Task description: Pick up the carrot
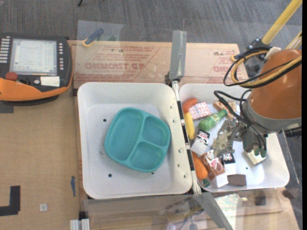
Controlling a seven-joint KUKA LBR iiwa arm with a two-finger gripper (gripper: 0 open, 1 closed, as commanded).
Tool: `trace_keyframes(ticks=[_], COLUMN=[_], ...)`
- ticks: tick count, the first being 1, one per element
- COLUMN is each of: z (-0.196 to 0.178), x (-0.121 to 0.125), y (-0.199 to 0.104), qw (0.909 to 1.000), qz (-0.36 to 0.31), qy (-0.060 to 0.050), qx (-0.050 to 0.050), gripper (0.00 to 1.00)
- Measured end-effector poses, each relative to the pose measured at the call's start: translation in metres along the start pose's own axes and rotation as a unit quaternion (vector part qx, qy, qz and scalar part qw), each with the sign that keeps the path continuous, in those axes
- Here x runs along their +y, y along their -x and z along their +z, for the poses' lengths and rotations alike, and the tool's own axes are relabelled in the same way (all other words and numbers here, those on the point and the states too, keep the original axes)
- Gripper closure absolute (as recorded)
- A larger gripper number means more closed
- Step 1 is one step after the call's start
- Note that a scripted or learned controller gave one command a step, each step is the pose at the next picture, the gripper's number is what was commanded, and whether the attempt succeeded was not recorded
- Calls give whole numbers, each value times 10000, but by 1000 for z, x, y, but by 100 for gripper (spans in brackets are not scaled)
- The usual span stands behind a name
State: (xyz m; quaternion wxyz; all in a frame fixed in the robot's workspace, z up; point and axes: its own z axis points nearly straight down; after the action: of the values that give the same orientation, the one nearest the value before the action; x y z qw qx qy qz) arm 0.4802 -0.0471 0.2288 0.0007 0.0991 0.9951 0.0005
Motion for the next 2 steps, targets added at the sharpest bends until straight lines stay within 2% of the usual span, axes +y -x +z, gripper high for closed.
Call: trace_keyframes(ticks=[1, 2], z=[-25, -32], x=[15, 37], y=[-2, -6], qw=[10000, 9941], qz=[-40, -1082], qy=[4, 4], qx=[-25, -35], gripper=[100, 100])
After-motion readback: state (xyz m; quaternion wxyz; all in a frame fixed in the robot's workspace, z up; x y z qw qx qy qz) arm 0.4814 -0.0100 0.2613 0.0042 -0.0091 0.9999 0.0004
